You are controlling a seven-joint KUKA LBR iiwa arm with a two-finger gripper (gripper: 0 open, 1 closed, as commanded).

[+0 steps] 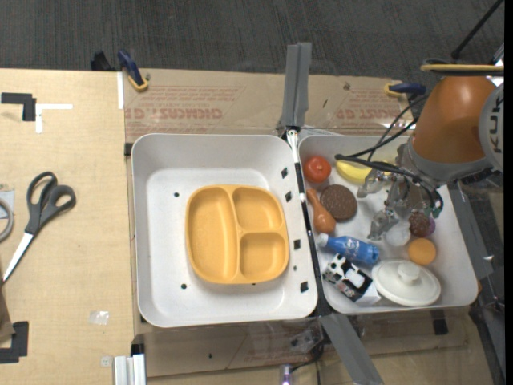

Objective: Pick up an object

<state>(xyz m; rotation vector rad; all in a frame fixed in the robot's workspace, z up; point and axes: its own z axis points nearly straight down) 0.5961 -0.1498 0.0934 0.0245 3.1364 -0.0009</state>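
Claw (pixel 394 215) hangs low in the right bin (pixel 461 215), over a clear object; whether it grips anything cannot be told. One yellow three-compartment tray (pixel 237 233) fills the left bin (pixel 152 215). Reversed cardboard (pixel 192 107) print stays illegible.

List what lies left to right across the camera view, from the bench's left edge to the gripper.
scissors → yellow divided plate in the left bin → carrot → brown round object → gripper over the right bin.
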